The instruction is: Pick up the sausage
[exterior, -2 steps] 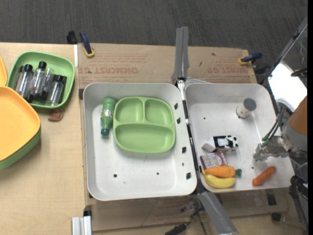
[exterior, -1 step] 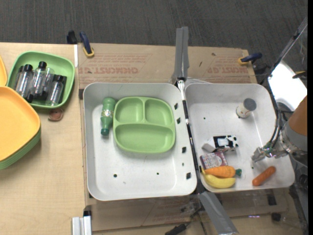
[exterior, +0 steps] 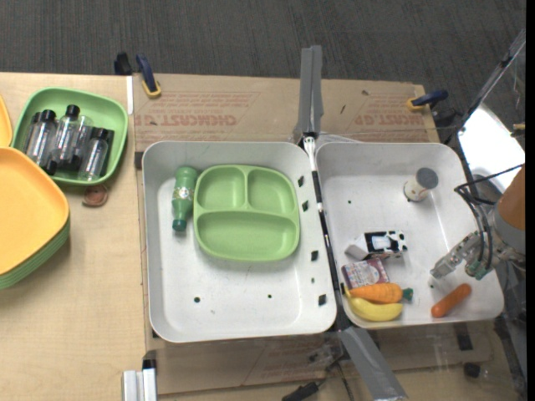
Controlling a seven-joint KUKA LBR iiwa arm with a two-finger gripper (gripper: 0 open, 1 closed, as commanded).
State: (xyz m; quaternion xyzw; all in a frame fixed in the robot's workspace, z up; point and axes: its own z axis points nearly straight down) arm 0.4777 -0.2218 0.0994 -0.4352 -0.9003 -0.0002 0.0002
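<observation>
I see the claw (exterior: 456, 261) just above the smooth orange sausage (exterior: 450, 301), nothing between; its spread I cannot tell.

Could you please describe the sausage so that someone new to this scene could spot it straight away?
Look in the right-hand white bin, at its near right corner, just below the gripper. The sausage lies there on its own, tilted. It is a plain orange-red stick, unlike the carrot, which has a green tip and lies against the banana.
</observation>
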